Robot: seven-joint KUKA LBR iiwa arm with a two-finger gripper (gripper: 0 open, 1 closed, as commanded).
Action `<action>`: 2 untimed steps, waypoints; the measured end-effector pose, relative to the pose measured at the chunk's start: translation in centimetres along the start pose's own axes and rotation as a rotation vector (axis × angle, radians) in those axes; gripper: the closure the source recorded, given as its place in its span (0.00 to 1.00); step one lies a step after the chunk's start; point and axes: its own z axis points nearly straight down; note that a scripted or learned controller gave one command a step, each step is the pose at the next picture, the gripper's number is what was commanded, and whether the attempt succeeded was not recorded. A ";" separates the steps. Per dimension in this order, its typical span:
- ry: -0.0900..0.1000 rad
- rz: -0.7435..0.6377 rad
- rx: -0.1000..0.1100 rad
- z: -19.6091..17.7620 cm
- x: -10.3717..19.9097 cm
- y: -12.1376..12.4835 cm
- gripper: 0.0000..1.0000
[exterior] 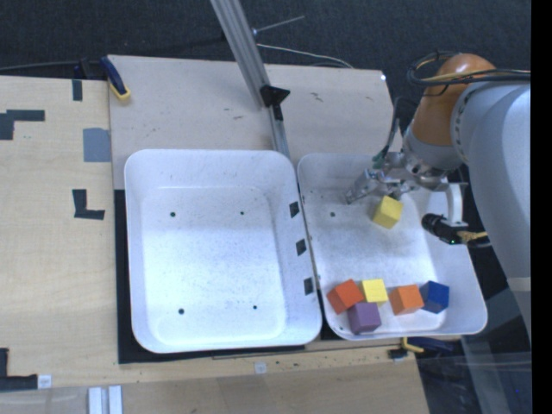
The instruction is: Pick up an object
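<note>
Arm (496, 171): one unit, smooth rounded casing, pale grey. Orange band (444, 102): domed, glossy, set above the wrist, next to the grey casing. Cables (429, 65): thin, dark, looped over the top of the orange band. Wrist block (414, 166): grey metal, below the orange band. Pincer (379, 188): small, metallic grey, thin parts, below the wrist block.

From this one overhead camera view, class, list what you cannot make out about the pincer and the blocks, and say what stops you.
- Pincer: its tips blur into the arm's grey hardware, so any contact with the yellow block is unclear.
- Purple block: its far side is hidden by the orange block and the small yellow block.
- Arm: its base is cut off by the right edge.
</note>
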 end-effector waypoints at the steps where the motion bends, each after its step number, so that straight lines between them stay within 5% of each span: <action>1: -0.001 0.007 0.005 -0.3 1.8 -7.1 0.00; 2: -0.001 0.005 0.002 -1.2 1.8 -6.9 1.00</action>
